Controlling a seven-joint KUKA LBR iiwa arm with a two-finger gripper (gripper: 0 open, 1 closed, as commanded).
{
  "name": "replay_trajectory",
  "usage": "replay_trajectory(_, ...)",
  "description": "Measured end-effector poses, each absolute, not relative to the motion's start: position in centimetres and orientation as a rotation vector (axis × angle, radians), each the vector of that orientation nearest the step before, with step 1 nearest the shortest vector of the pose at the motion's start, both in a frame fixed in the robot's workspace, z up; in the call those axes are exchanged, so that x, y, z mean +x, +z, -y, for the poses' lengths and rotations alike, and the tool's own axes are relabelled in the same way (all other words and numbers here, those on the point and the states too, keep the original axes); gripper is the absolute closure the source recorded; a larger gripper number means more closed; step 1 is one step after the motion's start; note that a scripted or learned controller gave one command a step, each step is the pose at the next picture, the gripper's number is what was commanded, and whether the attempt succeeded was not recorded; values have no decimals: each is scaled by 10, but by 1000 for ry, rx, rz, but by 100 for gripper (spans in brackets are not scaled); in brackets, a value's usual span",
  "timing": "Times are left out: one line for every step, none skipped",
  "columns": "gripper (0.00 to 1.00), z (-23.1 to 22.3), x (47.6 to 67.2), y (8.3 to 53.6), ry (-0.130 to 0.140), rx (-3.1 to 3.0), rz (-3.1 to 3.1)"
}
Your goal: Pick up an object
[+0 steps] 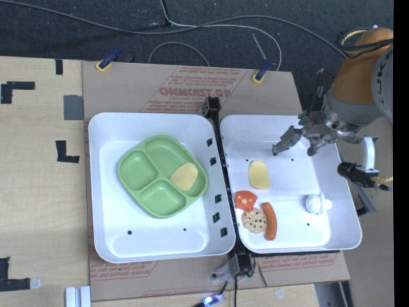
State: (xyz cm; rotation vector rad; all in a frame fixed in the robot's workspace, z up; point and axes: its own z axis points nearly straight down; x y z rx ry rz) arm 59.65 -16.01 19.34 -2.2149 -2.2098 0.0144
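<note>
My gripper hangs over the upper part of the right bin, its two dark fingers spread apart with nothing between them. Below and left of it in that bin lies a pale yellow oval piece. Further down sit a red tomato-like piece, a speckled cookie and a red sausage. A small white object rests near the bin's right side. In the left bin, a green divided plate carries a yellow piece in its right compartment.
A black divider runs between the two bins. Both bins stand on a cardboard sheet held by yellow-blue clamps. Cables trail across the dark floor behind. The arm's orange-banded wrist looms at the right.
</note>
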Motion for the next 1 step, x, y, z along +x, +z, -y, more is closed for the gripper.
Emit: replay_trajectory(0, 160, 600, 201, 2, -2219, 2222)
